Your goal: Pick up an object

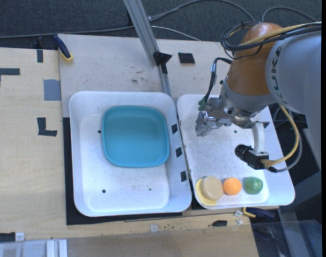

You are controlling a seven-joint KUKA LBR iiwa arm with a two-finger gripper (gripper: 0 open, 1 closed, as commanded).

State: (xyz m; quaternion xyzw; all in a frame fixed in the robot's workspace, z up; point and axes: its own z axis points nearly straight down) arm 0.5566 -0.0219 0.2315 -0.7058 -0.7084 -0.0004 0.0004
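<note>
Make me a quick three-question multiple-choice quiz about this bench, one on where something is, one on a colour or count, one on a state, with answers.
1. Where does the blue plate lie?
A. left bin
B. right bin
C. on the bench outside the bins

2. How many small things sit along the right bin's near edge?
A. one
B. three
C. five

3. Where is the hand?
A. over the right bin
B. over the left bin
C. pressed on the plate

Answers:
1 A: the plate rests in the left bin.
2 B: a tan disc, an orange ball and a green ball line up there.
3 A: the hand hangs over the right bin, apart from all three.
</note>
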